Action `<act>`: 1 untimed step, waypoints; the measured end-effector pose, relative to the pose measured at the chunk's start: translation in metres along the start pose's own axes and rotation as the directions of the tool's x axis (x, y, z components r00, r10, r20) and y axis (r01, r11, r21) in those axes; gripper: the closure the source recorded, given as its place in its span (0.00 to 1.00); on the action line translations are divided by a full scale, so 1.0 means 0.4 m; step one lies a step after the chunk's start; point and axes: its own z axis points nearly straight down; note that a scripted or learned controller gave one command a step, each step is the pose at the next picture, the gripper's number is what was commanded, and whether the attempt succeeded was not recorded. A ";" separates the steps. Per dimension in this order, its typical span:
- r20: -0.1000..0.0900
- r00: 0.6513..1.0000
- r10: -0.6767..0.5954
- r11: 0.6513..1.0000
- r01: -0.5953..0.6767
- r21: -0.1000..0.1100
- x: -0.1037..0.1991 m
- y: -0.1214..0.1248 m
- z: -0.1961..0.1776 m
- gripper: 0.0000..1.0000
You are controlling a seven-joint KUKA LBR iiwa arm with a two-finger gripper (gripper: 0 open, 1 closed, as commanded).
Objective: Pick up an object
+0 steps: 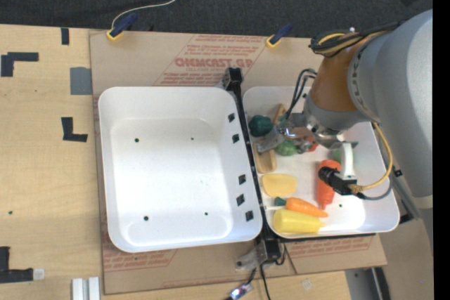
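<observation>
The gripper (290, 134) hung low in the right bin (380, 221), at right of centre in the frame, among the toy food; whether it was grasping anything could not be told. A dark green round piece (261, 125) lay just left of it, a yellow slice (279, 185) below, then an orange carrot (306, 206) and a yellow corn-like piece (295, 222) near the lower rim. The left bin (169, 165) sat beside it.

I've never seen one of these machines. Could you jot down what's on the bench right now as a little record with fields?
arm: grey with an orange band, reaching into the right bin
gripper: low among the toys near the bin divider
right bin contents: dark green ball, yellow slice, orange carrot, yellow corn-like piece
left bin: white, shallow
held item: cannot tell
</observation>
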 end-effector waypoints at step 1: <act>-0.001 1.000 -0.002 1.000 0.002 0.004 0.009 0.195 0.027 0.00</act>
